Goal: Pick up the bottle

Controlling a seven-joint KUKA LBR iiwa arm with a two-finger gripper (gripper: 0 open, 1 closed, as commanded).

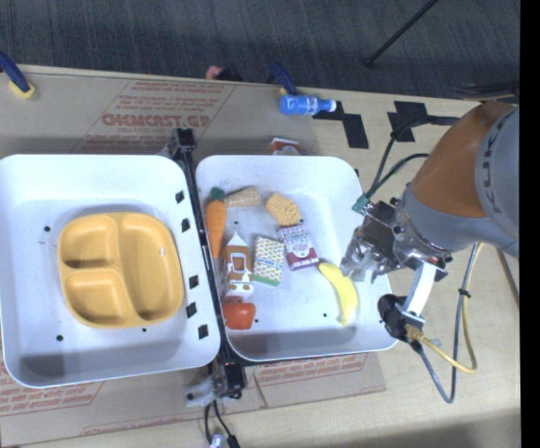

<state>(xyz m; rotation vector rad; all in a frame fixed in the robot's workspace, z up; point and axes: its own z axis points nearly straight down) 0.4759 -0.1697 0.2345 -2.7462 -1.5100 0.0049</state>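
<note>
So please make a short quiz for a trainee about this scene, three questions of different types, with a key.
1. True or false: the yellow tray lies in the left bin.
2. Which item lies nearest the gripper?
A. carrot
B. banana
C. tomato
3. Fill in: the bottle lies in the ___ bin, beside the carrot.

Key:
1. True. The tray with compartments sits in the left bin.
2. B. The banana lies just below the gripper, near the right wall of the right bin.
3. Right.
</note>
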